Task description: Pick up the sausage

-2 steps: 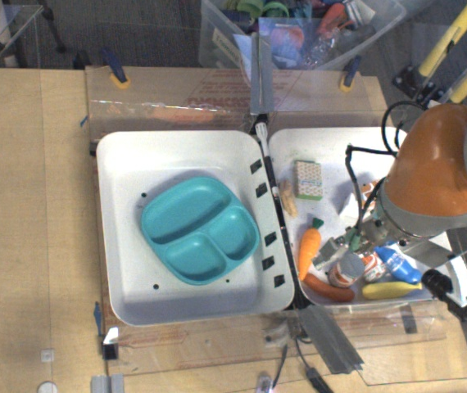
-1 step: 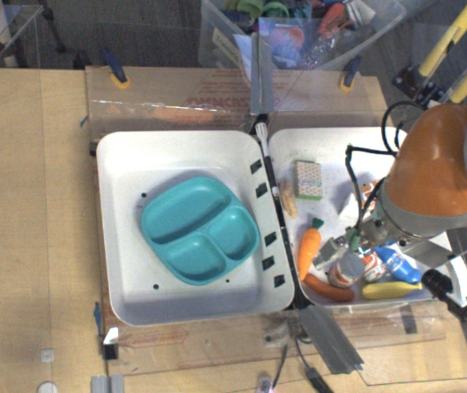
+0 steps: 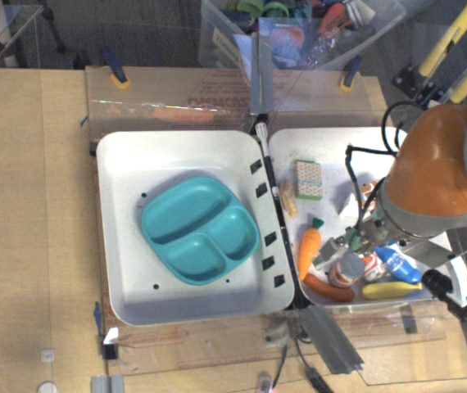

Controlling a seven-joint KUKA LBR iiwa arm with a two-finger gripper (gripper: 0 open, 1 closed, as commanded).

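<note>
Pincer (image 3: 350,256) low in right bin (image 3: 332,150), jaw opening impossible to tell, nothing visibly held. Sausage (image 3: 328,287) just below and left, beside carrot (image 3: 308,248), with banana (image 3: 392,290) to the right. Best centred over sausage, lowered straight.

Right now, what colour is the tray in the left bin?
Teal, seen clearly in the camera view: tray.

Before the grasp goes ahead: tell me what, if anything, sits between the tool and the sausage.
Nothing visible: the tool hangs right above the sausage, which lies between the carrot and the banana.
</note>
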